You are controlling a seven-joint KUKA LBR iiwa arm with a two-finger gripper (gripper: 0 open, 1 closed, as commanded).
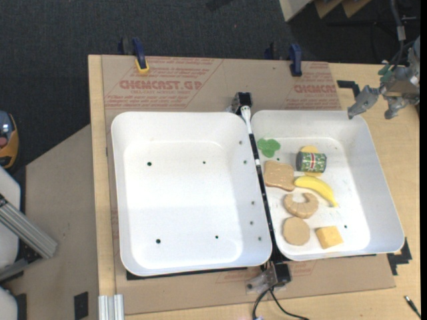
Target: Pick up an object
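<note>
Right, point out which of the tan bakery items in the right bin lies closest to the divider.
The flat tan toast slice, left of the yellow banana; the curled croissant and round cookie sit farther right.

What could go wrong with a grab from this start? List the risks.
1. The toy foods crowd together in the right white bin: the yellow banana touches the tan croissant and sits just under the green-labelled can, so closing fingers may hit a neighbour.
2. The flat green leaf piece and tan bread slice lie low, likely hard to pinch.
3. The two-finger gripper sits outside the bin's far right corner and must cross its rim.
</note>
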